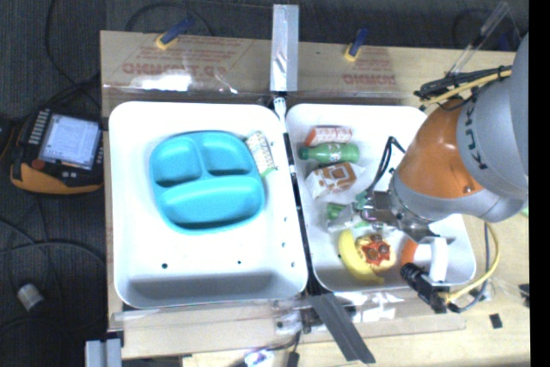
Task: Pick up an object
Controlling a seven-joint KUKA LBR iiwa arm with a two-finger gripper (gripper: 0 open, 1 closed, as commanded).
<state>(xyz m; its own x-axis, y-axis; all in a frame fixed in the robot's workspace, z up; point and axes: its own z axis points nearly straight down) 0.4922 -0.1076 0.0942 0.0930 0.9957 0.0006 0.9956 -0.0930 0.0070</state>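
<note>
- We see the gripper low over a yellow toy near the right bin's front edge.
- We cannot tell its state.
- A blue divided tray fills the left bin.

The grey metal arm with its rounded shell enters from the right edge of the camera view and bends down and leftward. Below the grey casing sits the broad orange band, bulging like a dome above the wrist. Under the band the wrist narrows to a grey collar, and from it the dark two-finger hand points down and to the left. Black cables loop beside the wrist on its left side. The hand's tip is small and partly hidden by the wrist above it.
</note>
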